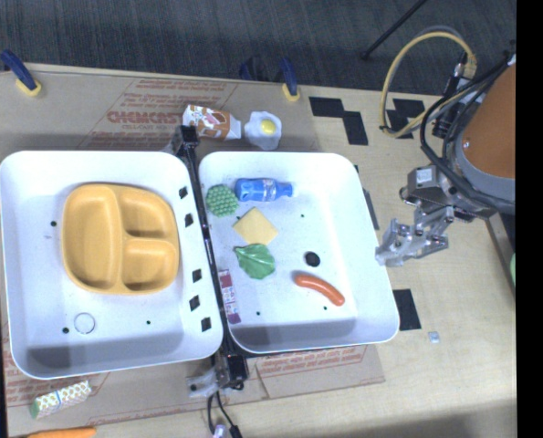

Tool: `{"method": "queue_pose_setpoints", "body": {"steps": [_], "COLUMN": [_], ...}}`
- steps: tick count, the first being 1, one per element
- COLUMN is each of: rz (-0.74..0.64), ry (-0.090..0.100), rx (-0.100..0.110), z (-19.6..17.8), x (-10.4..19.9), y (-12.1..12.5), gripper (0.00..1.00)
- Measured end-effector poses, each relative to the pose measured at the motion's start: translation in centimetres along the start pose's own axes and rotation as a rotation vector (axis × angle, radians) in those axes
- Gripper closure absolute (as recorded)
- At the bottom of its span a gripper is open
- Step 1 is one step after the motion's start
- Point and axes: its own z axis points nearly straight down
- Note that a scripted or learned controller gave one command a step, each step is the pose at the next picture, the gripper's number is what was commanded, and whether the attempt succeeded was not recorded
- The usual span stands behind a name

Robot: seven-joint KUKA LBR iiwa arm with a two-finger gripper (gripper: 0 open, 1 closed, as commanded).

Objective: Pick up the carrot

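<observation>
The carrot (319, 288) is a short orange-red stick lying at a slant on the floor of the right bin (367, 245), in its near right part. My gripper (406, 247) hangs outside that bin, just past its right wall and roughly level with the carrot's far end, over the wooden bench. Its silvery fingers stand open with nothing between them. A hand's width and the bin wall separate it from the carrot.
The right bin also holds a green broccoli piece (221, 199), a blue bottle (262, 190), a yellow wedge (255, 227), a green leaf (255, 260) and a small black disc (311, 260). A yellow divided tray (120, 237) sits in the left bin (15, 245). Cables (417, 71) loop at the back right.
</observation>
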Motion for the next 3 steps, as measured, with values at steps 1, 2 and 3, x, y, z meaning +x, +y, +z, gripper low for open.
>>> {"method": "queue_pose_setpoints", "body": {"steps": [1,2,3], "rz": [-0.319,-0.651,-0.829], "ry": [0.000,-0.001,-0.001], "rx": [-0.004,-0.006,-0.007], "z": [2.2,0.4,3.0], "x": [-0.5,-0.6,-0.2], "y": [-1.3,2.1,2.0], "gripper": [1.00,1.00,1.00]}}
